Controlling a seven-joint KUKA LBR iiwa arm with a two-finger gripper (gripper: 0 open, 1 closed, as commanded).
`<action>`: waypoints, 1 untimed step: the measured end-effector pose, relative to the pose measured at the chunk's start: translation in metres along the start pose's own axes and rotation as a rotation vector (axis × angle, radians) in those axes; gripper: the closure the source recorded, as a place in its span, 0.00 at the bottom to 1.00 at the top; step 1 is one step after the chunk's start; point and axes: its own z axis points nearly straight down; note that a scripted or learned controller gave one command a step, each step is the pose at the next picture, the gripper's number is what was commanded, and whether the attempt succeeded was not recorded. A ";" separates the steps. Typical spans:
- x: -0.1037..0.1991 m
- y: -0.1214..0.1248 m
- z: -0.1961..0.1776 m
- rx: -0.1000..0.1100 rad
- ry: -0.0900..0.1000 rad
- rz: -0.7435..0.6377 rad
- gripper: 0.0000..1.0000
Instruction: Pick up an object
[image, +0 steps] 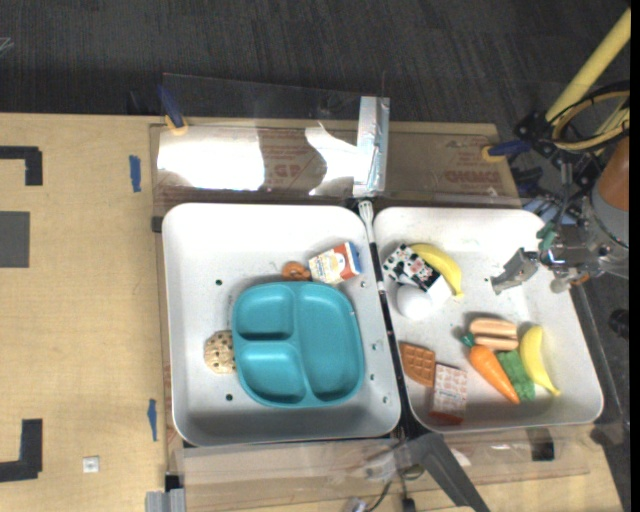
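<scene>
My gripper hangs over the right part of the right bin, above bare white floor, its two fingers spread and nothing between them; it is open. Below it lie a hot dog, a carrot and a small banana. To its left are a larger banana, a black-and-white cow-patterned toy and a white ball. A waffle and a pink speckled wafer rest near the bin's front left.
The left bin holds a teal divided plate, a cookie, a small milk carton and a brown bit. Cardboard and a clear sheet stand behind the bins. Cables and a yellow hose sit at the upper right.
</scene>
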 end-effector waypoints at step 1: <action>-0.001 -0.052 0.143 -0.005 -0.003 0.017 0.00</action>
